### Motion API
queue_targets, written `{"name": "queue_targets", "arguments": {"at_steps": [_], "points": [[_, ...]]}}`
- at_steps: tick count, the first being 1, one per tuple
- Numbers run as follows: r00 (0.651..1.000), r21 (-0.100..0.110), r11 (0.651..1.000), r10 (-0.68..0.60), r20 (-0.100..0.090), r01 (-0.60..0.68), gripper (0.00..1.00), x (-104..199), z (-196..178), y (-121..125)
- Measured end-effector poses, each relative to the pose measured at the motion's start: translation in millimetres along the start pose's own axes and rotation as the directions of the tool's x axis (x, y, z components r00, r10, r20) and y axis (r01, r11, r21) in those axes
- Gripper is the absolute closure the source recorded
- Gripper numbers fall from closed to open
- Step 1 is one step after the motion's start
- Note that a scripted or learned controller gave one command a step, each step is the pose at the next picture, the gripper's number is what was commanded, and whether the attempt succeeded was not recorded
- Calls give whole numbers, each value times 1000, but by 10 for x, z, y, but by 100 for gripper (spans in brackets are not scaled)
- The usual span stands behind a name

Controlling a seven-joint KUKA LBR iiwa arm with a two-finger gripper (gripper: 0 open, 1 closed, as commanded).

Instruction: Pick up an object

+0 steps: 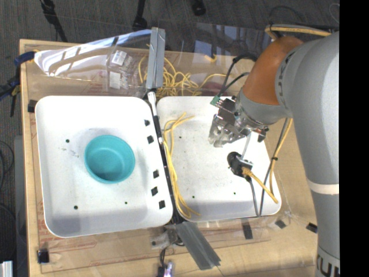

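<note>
Left bin (52, 206): a teal bowl (110, 158) sits upright near its centre, well apart from the arm. It looks light, rigid and smooth, likely plastic; its thin rim is the best place to pinch. Right bin (199, 201): the gripper (222, 136) hangs over the bare floor, toward the far wall, nothing between its fingers; their spread cannot be told. Beyond: yellow cables (173, 77).

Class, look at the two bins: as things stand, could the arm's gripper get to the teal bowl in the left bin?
Probably yes. The teal bowl sits open in the left bin with nothing over it. The gripper hangs over the right bin, so it must cross the divider between them.
</note>
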State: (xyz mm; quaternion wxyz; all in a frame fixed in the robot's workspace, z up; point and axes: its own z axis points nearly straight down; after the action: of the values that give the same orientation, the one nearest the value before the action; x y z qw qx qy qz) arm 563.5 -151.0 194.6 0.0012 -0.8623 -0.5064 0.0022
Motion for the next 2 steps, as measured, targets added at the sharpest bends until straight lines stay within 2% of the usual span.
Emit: {"name": "queue_targets", "arguments": {"at_steps": [1, 2], "points": [[925, 6, 925, 380, -1, -380, 0, 174, 302, -475], [903, 3, 903, 429, -2, -429, 0, -384, 192, 190]]}}
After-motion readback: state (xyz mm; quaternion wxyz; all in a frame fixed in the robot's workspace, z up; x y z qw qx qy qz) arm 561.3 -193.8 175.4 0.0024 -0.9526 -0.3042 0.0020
